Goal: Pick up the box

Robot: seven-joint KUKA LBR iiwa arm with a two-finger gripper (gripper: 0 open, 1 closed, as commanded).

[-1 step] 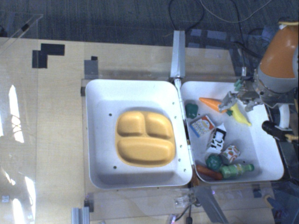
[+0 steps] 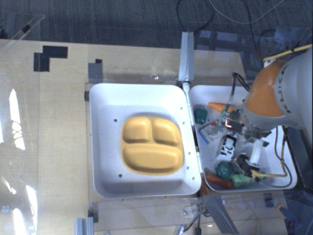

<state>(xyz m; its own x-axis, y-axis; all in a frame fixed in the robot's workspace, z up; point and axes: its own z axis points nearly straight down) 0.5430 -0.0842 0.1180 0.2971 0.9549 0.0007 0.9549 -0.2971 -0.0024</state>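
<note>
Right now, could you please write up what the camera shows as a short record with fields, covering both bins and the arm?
left bin: shallow white bin holding a yellow three-compartment tray
right bin: shallow white bin with small mixed items
box: black-and-white box, mid right bin
other items: orange carrot-shaped piece; dark green round object; red piece
arm: grey arm with orange band over right bin
gripper: above the box, grasp not discernible
</note>
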